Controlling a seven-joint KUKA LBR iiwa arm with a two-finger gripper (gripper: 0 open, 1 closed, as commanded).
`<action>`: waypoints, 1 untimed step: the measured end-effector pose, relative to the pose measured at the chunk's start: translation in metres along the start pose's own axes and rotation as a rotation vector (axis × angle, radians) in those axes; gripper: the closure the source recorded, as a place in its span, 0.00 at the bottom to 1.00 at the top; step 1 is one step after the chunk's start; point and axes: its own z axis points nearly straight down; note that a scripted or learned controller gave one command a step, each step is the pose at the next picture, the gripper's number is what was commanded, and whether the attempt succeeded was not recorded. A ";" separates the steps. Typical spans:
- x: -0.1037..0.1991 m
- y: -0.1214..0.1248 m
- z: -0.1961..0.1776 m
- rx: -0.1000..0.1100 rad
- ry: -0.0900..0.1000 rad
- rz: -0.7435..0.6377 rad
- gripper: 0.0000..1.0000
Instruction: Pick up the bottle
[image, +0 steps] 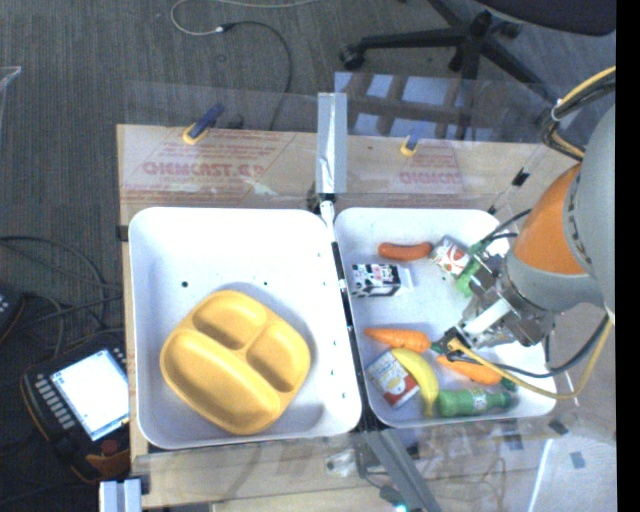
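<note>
Jaws: hang low over the right bin (350, 300), at the orange carrot (478, 374); apart or together, cannot tell. Nothing visibly clamped.
Bottle (476, 402): green, lying on its side in that bin's near right corner, along the near wall. Long axis runs left-right in the view; the narrower end seems to point right. Its left end touches the banana (420, 370). The carrot lies just behind it.

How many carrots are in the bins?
2. Both are in the right bin: one carrot in the middle, by the banana's top end; the other carrot between the banana and the arm, near the green bottle. The arm could be hiding more.
</note>
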 end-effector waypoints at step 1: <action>0.026 -0.056 -0.029 -0.002 -0.001 0.338 1.00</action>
